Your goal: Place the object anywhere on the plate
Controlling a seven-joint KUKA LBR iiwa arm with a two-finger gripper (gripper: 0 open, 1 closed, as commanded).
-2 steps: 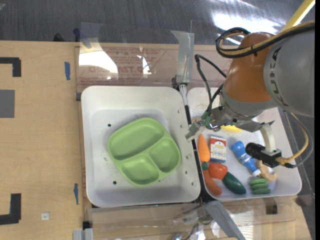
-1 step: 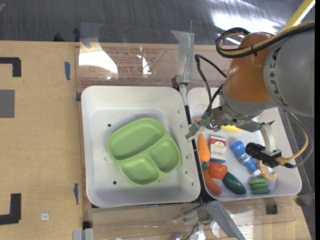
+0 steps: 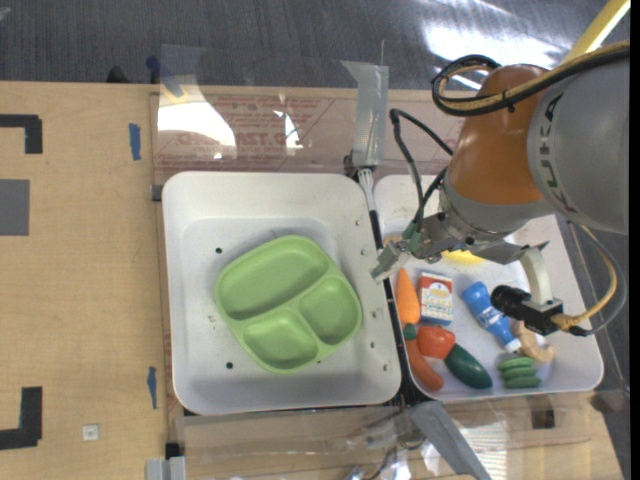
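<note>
The arm [image 3: 545, 138], grey with its orange band, is the biggest thing here, leaning in from the right and hanging over the right bin [image 3: 585, 368], which reads as the source bin since all the loose items lie there. The left bin [image 3: 190, 228] holds the green plate [image 3: 288, 301], a three-part dish lying flat in the middle with nothing on it, so it looks set out as the target and the placing is not yet done. In the right bin the items crowd the near half: a small white and red carton [image 3: 436, 299], a carrot [image 3: 406, 296] just beside it on the left, a blue bottle [image 3: 487, 308], a tomato [image 3: 435, 341], a dark green vegetable [image 3: 468, 368], and a ridged green piece [image 3: 518, 370]. The gripper [image 3: 412, 248] sits low over the bin's left edge, near the divider and just above the carrot; how its jaws stand I cannot tell, and nothing is seen between them, so which item is meant to be picked is unclear
</note>
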